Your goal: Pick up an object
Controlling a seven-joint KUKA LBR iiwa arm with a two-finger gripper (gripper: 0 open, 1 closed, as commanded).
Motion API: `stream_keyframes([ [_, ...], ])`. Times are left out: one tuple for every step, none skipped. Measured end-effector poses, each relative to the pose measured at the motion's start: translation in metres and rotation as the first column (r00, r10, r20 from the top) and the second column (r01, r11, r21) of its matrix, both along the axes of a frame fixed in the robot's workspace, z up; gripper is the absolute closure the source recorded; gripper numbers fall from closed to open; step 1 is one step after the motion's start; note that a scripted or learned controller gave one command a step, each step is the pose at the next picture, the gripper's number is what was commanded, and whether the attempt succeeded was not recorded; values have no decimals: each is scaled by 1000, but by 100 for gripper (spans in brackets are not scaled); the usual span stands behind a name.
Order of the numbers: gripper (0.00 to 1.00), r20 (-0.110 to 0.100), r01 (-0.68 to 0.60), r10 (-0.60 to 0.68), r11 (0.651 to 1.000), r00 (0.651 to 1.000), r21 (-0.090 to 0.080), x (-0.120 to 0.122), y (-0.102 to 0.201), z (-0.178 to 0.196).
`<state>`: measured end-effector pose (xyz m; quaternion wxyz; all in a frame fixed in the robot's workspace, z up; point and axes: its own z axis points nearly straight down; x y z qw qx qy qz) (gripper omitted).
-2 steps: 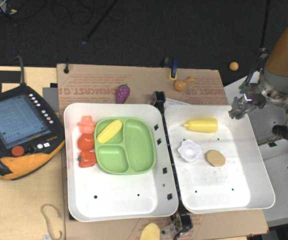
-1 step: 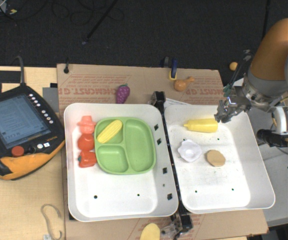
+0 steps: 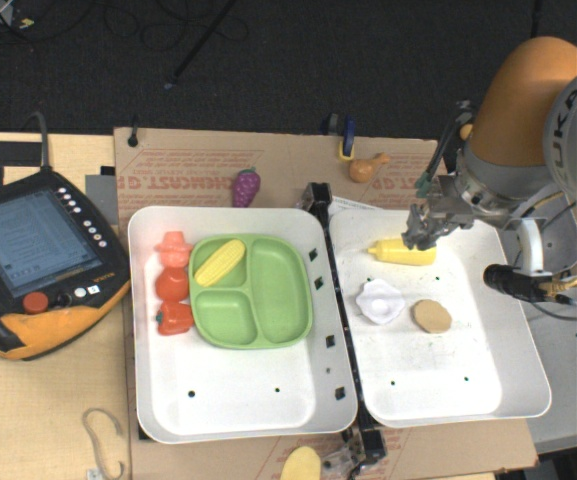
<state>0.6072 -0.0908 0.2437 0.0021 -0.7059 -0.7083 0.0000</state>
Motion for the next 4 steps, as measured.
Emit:
stream_keyframes([
  [100, -2, 0, 0, 1000, 1000, 0, -15, 56, -17],
  [100, -2, 1, -1, 1000, 1000, -1, -29, 111, -8],
  [100, -3, 3, -3, 1000, 1000, -2, -39, 129, -26],
  [100, 0, 3, -3, 1000, 1000, -3, -39, 127, -25],
])
